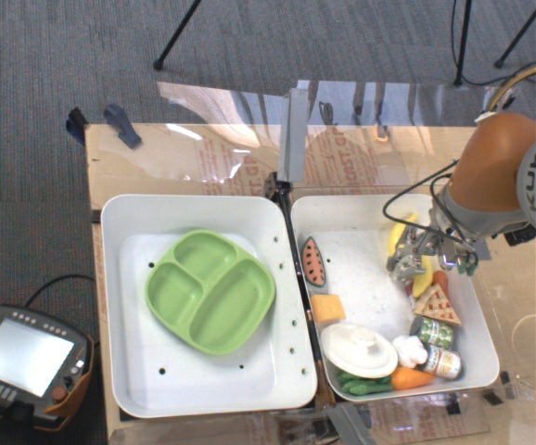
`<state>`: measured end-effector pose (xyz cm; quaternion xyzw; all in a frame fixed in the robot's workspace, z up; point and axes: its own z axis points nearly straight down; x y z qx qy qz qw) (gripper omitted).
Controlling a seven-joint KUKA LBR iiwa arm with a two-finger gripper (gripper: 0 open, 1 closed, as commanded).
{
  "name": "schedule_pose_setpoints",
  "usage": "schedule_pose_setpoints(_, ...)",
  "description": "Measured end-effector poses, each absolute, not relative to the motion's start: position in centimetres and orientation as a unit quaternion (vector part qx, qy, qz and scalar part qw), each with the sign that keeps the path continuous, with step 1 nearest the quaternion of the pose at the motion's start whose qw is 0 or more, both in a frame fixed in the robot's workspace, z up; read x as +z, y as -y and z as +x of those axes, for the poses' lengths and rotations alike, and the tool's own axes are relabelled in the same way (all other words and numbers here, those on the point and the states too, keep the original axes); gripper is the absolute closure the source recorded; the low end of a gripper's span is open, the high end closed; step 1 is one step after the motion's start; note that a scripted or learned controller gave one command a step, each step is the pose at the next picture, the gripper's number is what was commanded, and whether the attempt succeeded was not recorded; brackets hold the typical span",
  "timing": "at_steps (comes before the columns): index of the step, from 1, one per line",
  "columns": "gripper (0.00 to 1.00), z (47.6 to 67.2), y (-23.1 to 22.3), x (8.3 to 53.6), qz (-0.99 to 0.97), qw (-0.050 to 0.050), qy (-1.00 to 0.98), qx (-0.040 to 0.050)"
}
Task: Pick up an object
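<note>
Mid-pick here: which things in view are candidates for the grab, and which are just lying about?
In play, right bin:
- tool
- watermelon slice
- orange block
- white lidded dish
- pizza slice
- two cans
- carrot

Lying about:
- green divided plate in the left bin
- pendant on the floor

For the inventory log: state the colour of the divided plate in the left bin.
Light green divided plate, seen in the camera view.
</note>
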<state>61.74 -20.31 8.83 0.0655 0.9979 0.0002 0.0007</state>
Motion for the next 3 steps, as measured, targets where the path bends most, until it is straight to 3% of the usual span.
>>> schedule_pose_setpoints(1,0.0,62.6,14.7,8.8,0.075,0.001,-0.997,0.0016)
schedule_pose_setpoints(2,0.0,58.2,19.9,8.8,0.045,0.0,-0.999,0.0003)
schedule_pose_setpoints(3,0.0,63.4,18.3,8.9,0.035,0.002,-0.999,0.001)
